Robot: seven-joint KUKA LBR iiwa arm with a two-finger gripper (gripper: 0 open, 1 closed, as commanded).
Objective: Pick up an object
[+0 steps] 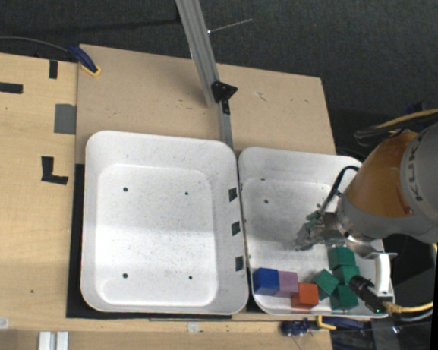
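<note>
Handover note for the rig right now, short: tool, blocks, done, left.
Tool: low in the right bin, over its middle; finger state not readable, nothing seen held.
Blocks: all bunched at the right bin's near edge: blue block, purple block, orange block, green blocks beside the tool.
Left bin: no blocks seen.
Done: arm is down in the bin.
Left: grasp one block, likely a green one, and lift it.

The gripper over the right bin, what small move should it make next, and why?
Probably ease toward the near corner and lower. The gripper hangs over bare floor of the right bin, while the blocks cluster there: green blocks, orange block, purple block, blue block.
</note>
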